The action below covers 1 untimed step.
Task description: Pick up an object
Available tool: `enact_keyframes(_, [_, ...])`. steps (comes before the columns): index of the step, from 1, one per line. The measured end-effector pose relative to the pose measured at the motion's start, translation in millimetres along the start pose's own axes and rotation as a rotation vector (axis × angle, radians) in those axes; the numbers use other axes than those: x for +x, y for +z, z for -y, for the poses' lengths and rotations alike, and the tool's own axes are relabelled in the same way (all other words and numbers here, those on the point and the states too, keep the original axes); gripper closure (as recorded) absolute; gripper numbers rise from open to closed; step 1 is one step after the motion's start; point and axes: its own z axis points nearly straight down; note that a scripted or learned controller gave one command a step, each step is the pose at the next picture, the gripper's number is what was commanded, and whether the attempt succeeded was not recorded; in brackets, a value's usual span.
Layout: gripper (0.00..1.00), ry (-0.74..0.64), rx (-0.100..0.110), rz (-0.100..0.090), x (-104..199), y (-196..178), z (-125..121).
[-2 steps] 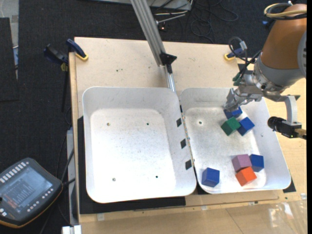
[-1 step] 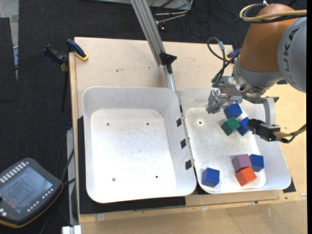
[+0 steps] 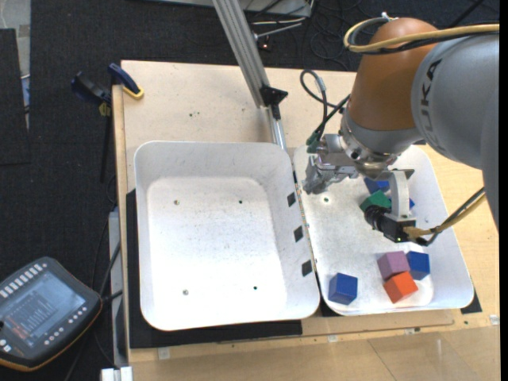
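My gripper (image 3: 316, 179) hangs low over the upper left part of the right bin (image 3: 444, 292), close to the wall shared with the left bin. The bulky grey and orange arm covers much of it. A green object (image 3: 376, 202) and a blue piece (image 3: 379, 186) lie just right of the gripper, partly under the wrist. Toward the near end of the bin sit a blue cube (image 3: 343, 287), a purple cube (image 3: 391, 263), an orange cube (image 3: 401, 286) and a second blue cube (image 3: 418, 263). I see nothing held.
The left bin (image 3: 151, 173) stands beside the right one. A slanted metal pole (image 3: 246, 46) ends at the bins' far edge. A blue and yellow clamp (image 3: 119, 82) lies on the bench's far left corner, and a pendant (image 3: 40, 312) rests off the bench.
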Motion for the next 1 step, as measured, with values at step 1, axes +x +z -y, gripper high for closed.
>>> enact_keyframes(1, [1.0, 0.0, -0.003, 0.0, 59.5, -4.8, -0.3])
